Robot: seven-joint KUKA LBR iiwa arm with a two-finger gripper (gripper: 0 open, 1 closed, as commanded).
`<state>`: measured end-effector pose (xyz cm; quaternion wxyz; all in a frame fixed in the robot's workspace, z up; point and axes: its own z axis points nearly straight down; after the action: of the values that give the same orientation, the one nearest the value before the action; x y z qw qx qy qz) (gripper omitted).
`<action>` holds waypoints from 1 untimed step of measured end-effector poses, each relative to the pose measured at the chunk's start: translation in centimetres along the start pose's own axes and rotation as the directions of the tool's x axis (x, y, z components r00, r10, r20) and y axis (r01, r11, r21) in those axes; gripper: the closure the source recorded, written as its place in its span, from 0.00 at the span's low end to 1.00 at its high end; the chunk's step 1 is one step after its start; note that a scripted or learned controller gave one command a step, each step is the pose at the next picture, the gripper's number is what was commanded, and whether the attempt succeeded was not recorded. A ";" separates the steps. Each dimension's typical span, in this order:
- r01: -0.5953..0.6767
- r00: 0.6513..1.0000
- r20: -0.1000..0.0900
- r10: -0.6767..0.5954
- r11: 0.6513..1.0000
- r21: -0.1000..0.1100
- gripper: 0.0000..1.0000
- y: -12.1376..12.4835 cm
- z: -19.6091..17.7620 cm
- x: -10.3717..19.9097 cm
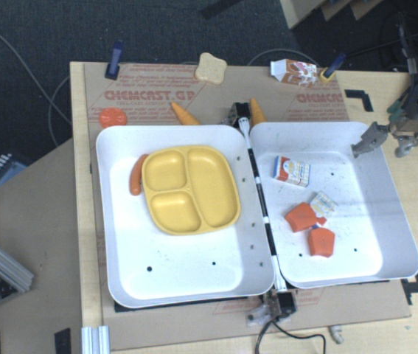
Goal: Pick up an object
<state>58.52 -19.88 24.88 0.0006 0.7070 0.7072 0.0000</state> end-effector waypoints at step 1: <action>0.002 1.000 -0.003 -0.002 1.000 0.003 0.00 0.1 8.3 10.3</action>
<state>58.63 -9.60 16.62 -0.0016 0.7064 0.7078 0.0000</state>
